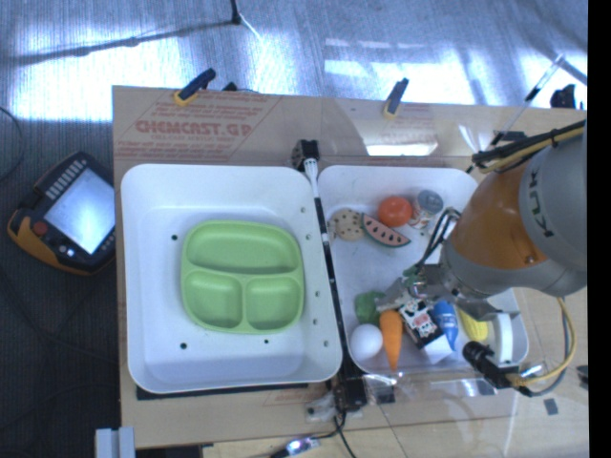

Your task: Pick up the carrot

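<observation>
Left bin [143,256]: green divided plate [243,275] at centre; no task item there. Right bin [329,256]: white egg [366,340] at 7 o'clock; carrot [391,337] just beside it at 3 o'clock, lying lengthwise with tip toward 6; green piece [368,305] at the carrot's 11 o'clock; watermelon slice [385,233] and tomato [395,209] toward 12. Gripper [410,303] low over the clutter at the carrot's 1 o'clock, near its thick end; finger opening not readable, cannot tell; nothing seen held. Advisable: shift toward 7, straddle the carrot across its width, descend clear of egg and blue-white bottle [441,330], then close.
</observation>
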`<act>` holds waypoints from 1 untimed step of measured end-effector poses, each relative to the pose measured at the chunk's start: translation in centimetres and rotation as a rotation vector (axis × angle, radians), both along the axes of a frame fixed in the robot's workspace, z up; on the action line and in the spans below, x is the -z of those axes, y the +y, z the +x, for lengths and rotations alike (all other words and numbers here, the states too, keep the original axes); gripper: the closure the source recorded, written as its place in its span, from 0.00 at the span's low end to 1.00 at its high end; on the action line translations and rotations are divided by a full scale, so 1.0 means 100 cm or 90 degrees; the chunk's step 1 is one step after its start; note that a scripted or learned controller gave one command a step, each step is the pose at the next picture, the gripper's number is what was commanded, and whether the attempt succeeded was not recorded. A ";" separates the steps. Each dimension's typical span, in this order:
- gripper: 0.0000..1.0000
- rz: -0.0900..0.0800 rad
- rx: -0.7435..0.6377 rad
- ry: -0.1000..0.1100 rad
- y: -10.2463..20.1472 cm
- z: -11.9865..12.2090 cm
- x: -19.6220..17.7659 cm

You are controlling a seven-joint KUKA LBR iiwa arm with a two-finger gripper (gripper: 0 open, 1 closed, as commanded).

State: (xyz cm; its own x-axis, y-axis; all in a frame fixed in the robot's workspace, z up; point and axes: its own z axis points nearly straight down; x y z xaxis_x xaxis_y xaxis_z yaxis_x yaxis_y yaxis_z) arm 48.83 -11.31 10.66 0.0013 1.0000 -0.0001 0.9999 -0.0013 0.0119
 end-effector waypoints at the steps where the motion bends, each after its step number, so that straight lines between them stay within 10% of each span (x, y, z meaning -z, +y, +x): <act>1: 0.00 0.001 0.000 0.003 0.000 -0.001 0.001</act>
State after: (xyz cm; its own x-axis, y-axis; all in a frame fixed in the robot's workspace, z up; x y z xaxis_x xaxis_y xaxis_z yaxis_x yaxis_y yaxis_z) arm 48.70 -11.30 10.56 0.0008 1.0000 0.0008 1.0000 -0.0008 0.0078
